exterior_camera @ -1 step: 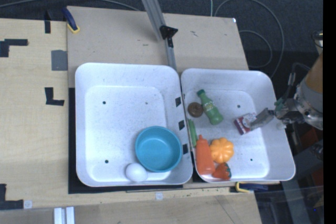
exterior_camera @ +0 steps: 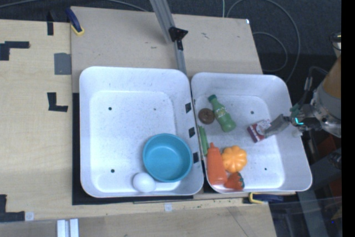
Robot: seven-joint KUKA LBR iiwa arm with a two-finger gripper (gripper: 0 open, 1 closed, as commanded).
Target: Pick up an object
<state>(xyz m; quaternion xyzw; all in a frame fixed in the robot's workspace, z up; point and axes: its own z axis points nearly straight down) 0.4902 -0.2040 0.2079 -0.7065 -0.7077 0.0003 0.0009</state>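
Note:
My gripper [exterior_camera: 269, 127] reaches into the right bin [exterior_camera: 277, 86] from its right edge. Its tip lies right against a small red and white object [exterior_camera: 255, 132] on the bin floor, and whether it grips it is unclear. Further left in that bin lie a green bottle [exterior_camera: 222, 115], a brown round piece [exterior_camera: 206, 116], an orange pumpkin [exterior_camera: 234, 158], an orange-red bottle [exterior_camera: 215, 165], a small red item [exterior_camera: 236, 181] and a thin green stick [exterior_camera: 203, 140].
The left bin [exterior_camera: 111, 91] holds a blue bowl [exterior_camera: 166, 156] and a white ball [exterior_camera: 144, 181] near its front edge. A grey pole [exterior_camera: 158, 0] slants over the bench behind the bins. Cables trail at the back right.

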